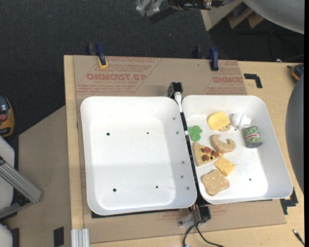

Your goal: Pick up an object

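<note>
Two shallow white plastic bins sit side by side on a cardboard-covered bench (145,67) printed with red lettering and fixed by blue clamps (101,54) at its far edge. The right-hand bin (275,159) holds a cluster of small toy food items: a round yellow piece (218,120) near the far end, a crumpled white object (240,119) just beside it, a small green can with a patterned label (252,136) lying toward the right wall, a green leafy piece (195,133) against the left rim, a tan curved pastry-like piece (222,143), a pizza slice with red toppings (206,153), a yellow cheese wedge (224,166) and a tan slice of toast (215,182) nearest the camera. The left-hand bin (96,116) shows a bare white floor with four small dark dots. At the top edge of the view, above the bench, the robot's two-finger gripper (149,6) appears as a blurred grey shape well apart from both bins; whether its claw is spread or closed cannot be told, and nothing can be made out between its fingers.
</note>
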